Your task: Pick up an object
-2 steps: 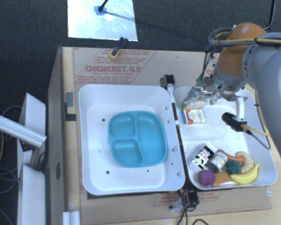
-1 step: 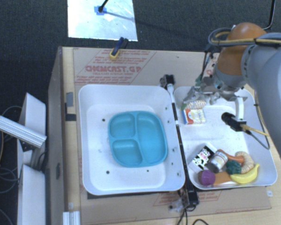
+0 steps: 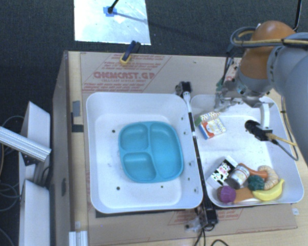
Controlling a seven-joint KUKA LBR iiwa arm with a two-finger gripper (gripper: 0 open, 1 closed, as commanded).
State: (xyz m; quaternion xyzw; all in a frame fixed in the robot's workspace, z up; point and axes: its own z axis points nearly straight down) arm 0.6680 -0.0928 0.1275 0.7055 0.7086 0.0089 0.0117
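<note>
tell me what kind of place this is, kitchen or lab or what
Most likely a robot lab or test bench, not a kitchen. A grey arm reaches over two white bins on a board, toy food like a banana is piled in one corner, and loose cables trail alongside.

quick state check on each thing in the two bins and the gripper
blue tray: flat in the left bin, compartments bare
small carton: lying flat, right bin, near the gripper
gripper: low over right bin's far end
banana: lying in the near-corner pile
purple ball: resting beside it

two white bins (image 3: pixel 100 137), one blue tray (image 3: pixel 150 151)
</note>
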